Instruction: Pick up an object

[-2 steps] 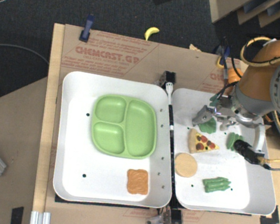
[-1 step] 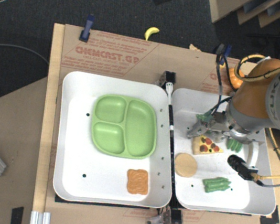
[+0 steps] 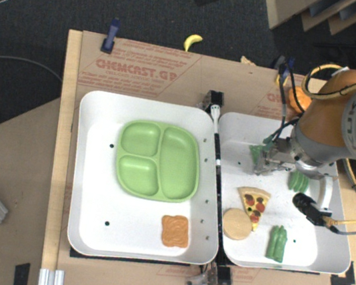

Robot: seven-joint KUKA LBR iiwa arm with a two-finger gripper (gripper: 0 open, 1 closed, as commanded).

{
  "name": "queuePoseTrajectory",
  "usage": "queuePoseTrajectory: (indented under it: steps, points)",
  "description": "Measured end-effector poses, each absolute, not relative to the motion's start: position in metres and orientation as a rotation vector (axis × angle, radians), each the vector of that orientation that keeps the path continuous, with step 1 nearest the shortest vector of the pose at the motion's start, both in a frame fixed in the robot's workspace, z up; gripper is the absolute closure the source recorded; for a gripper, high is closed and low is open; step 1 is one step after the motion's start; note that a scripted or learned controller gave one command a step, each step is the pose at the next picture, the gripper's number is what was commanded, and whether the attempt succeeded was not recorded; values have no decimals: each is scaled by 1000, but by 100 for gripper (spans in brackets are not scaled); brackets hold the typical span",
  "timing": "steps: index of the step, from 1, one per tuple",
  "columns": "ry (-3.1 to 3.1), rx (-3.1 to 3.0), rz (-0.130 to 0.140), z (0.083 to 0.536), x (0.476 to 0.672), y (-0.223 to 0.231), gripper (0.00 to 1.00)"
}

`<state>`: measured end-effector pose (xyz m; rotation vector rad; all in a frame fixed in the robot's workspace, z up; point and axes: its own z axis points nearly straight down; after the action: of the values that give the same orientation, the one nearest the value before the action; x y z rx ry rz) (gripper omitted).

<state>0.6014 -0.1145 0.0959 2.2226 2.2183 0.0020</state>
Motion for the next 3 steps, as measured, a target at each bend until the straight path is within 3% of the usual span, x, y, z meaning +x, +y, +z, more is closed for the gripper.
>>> queuePoseTrajectory:
  steps: [1,2,3]
  points:
    - [2226,2225,-3,84,574,-90,100]
    - [2222,2224,-1,85,576,-91,0]
    - [2221,2230,-6,84,509,-102,0]
